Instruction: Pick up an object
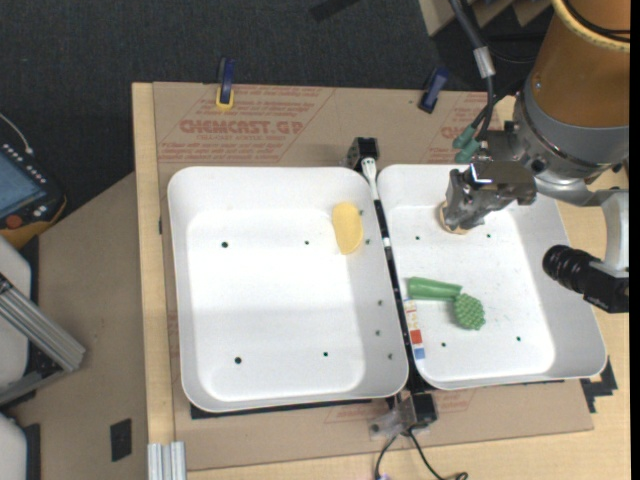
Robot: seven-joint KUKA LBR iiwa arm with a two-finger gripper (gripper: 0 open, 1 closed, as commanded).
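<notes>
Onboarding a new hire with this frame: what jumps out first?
The grey arm with its orange band reaches in from the right, its gripper down over a small tan object near the far wall of the right bin. Nearer in that bin lies a green brush-like tool with a knobbly head. A pale yellow oblong piece sits by the right wall of the left bin.

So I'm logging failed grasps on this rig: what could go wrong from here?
The gripper is down over a small tan object near the right bin's far wall; it could nudge it away or close on nothing. The green brush lies apart, so trouble there looks unlikely.
</notes>
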